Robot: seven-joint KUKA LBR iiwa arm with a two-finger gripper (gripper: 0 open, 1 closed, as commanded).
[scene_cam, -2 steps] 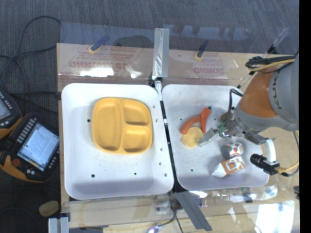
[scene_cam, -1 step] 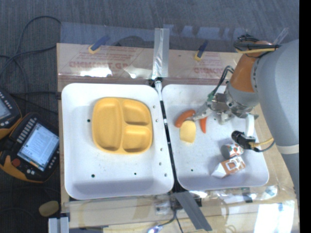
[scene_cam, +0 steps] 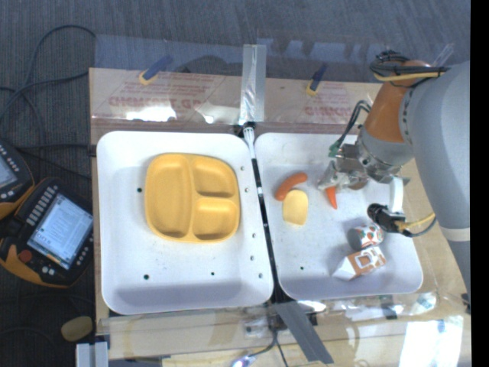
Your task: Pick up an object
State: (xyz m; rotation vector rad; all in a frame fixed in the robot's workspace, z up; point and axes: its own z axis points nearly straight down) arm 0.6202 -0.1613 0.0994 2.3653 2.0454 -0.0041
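Low at five o'clock sit two boxes [scene_cam: 365,251], while the end effector [scene_cam: 341,176], grip unclear, hovers by the little carrot [scene_cam: 331,197] at three o'clock and might knock it away.

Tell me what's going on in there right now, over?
Tool low in right bin, fingers unclear. Small orange piece just below it; grasp unconfirmed. Sausage and yellow lump close on its left.
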